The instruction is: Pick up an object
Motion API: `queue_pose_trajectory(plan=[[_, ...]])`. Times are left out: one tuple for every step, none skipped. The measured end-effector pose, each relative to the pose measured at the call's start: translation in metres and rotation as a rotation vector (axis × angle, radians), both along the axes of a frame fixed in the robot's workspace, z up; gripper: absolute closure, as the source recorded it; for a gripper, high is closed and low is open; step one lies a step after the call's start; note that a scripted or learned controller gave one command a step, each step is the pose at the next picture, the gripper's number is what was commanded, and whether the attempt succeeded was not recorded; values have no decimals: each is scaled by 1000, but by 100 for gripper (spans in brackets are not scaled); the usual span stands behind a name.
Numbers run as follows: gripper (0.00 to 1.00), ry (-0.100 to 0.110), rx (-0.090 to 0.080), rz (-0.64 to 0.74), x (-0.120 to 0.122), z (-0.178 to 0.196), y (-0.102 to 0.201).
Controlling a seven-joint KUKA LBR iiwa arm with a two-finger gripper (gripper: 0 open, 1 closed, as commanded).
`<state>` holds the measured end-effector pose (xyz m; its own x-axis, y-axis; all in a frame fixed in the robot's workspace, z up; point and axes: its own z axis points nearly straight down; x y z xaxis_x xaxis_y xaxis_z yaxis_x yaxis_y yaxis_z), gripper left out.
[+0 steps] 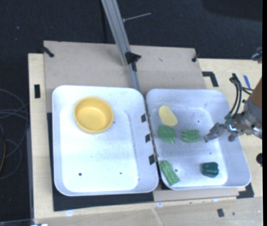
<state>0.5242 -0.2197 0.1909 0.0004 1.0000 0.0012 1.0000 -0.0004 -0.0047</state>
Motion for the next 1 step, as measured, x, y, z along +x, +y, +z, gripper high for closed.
queue_pose_trajectory(plan=[[0,-2,-1,0,3,-42,1]])
